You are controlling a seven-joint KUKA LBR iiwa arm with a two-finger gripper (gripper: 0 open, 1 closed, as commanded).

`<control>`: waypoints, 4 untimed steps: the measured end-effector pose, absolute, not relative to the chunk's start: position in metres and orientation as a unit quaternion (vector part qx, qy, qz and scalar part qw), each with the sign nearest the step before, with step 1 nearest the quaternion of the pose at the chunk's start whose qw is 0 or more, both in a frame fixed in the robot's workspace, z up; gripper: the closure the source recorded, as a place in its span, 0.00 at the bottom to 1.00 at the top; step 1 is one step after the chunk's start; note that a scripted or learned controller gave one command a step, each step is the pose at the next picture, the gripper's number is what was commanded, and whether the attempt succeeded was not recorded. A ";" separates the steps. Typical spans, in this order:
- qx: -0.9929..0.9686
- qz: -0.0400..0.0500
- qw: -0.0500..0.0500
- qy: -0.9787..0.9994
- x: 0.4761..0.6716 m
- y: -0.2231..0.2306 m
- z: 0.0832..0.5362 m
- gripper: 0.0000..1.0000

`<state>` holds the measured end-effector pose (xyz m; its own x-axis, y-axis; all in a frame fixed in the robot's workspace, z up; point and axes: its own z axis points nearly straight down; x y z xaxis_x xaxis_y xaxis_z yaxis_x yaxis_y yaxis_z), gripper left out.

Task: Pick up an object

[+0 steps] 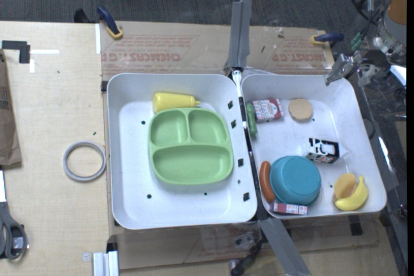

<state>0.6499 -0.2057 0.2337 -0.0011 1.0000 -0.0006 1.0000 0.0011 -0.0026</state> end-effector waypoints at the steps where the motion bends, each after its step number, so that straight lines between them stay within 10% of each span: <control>1: -0.747 0.001 0.001 -0.665 0.659 -0.162 0.153 0.00; 4: -0.624 -0.002 -0.005 -0.781 0.662 -0.142 0.098 0.00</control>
<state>0.6617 -0.1415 0.0976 -0.2200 0.9755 -0.0063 0.9754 0.2200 0.0097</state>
